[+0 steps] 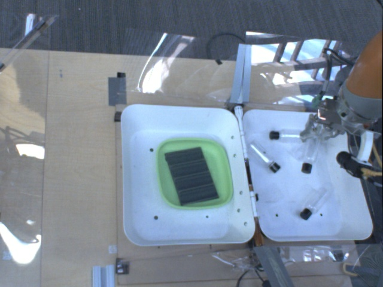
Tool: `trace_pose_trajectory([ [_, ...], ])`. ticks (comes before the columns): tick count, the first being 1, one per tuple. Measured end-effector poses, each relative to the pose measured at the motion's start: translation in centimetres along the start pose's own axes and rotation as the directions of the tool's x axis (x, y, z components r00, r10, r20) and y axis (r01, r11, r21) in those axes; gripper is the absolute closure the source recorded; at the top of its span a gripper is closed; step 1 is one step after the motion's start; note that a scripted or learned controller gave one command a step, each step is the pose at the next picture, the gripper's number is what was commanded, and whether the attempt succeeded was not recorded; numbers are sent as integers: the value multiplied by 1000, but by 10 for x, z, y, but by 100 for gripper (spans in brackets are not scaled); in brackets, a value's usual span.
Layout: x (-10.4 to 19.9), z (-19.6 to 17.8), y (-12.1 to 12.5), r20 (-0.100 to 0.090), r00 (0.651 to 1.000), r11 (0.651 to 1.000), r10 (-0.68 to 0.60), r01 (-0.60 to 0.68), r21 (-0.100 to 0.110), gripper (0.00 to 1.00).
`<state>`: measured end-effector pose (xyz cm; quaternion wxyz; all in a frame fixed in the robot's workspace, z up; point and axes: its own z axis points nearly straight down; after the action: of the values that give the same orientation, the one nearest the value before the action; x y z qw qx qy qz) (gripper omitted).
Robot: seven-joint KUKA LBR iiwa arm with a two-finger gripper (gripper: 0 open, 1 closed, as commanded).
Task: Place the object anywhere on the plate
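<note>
Arm: grey with orange band, upper right of frame, partly cut off by the right edge.
Gripper [316,129]: over the upper right part of the right bin [353,232]; its metal parts blur together, so how far it is open cannot be told, and nothing can be seen held in it.
Objects: four clear vials with black caps in the right bin, hard to make out against the white. One [283,136] lies just left of the gripper; one [309,159] just below it; one [264,158] toward the bin's left wall; one [313,205] lower centre. All apart from each other.
Plate [224,166]: green, square, centre of the left bin [137,220], bearing a dark ridged slab [191,176] laid at a tilt.
Bench [66,160]: pale wood, glare from clear sheeting at upper centre.
</note>
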<state>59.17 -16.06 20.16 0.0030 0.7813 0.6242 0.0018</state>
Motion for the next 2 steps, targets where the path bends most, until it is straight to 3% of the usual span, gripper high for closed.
trace_pose_trajectory([
  [1, 57, 61, -60, -2, 1000, 1000, 7, -7, 5, 100],
  [2, 128, 9, -72, -3, 996, 996, -94, 94, 0, 100],
])
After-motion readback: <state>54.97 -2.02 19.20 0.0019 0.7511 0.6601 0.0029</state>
